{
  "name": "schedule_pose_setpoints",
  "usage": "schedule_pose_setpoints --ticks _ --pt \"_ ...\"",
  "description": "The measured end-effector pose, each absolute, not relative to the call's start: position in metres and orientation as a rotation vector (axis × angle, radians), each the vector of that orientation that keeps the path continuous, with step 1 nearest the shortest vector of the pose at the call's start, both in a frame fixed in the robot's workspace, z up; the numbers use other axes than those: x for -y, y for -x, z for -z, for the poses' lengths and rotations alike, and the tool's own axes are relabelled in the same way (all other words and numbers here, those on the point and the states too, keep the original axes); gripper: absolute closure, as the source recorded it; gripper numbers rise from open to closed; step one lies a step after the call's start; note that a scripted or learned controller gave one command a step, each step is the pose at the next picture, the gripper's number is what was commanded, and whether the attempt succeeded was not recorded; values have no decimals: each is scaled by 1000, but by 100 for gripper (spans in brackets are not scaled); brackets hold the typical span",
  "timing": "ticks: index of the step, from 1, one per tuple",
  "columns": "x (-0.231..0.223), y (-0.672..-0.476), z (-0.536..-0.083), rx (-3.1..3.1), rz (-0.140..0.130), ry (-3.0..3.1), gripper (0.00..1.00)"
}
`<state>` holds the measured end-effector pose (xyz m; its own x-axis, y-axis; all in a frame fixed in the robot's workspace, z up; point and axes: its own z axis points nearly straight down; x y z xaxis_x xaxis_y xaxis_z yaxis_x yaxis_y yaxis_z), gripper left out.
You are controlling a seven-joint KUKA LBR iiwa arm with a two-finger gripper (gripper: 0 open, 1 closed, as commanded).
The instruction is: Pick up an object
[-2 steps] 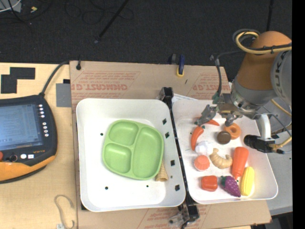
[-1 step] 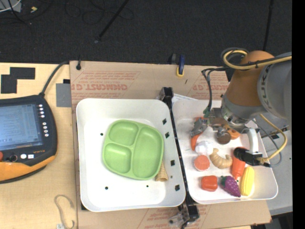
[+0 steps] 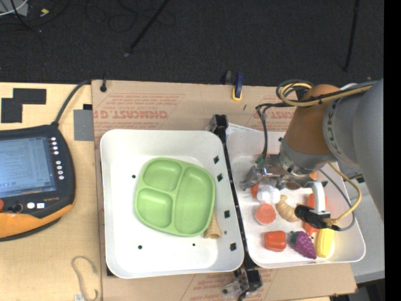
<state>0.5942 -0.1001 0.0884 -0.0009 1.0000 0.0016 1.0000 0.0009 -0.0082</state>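
Camera view: hand (image 3: 270, 179) low in right bin (image 3: 357, 249), centre-right of frame, over white toy (image 3: 268, 195); grip state unclear. Green plate (image 3: 174, 196) in left bin (image 3: 119, 243).

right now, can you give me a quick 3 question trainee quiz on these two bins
1. True or false: the green divided plastic plate lies in the left white bin.
2. Which toy sits nearest the right bin's front right corner? A) purple grape bunch B) yellow toy C) tan cone
3. Fill in: the gripper hangs over the ____ bin.

Key: 1 true; 2 B; 3 right.
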Motion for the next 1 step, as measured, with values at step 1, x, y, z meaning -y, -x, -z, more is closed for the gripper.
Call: schedule_pose_setpoints --ticks 1 --pt "102 -595 -102 2211 -5 2224 100"
